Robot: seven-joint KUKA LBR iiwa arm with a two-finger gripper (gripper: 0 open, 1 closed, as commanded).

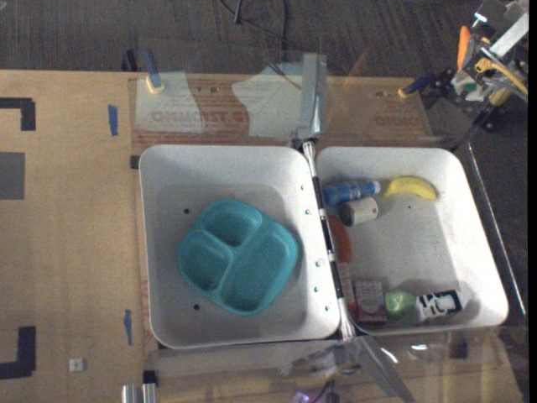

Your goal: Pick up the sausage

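The sausage [340, 238] is a reddish-brown, elongated piece. It lies lengthwise against the left wall of the right bin [478, 225], just below a small white can [359, 211]. Nothing is touching it from above.
The right bin also holds a blue bottle [348, 191], a yellow banana [411, 188], a maroon carton [369, 299], a green fruit [401, 301] and a black-and-white packet [440, 303]. A teal divided plate [239, 254] sits in the left bin [159, 225]. Clamps and gear [482, 53] crowd the top right corner.
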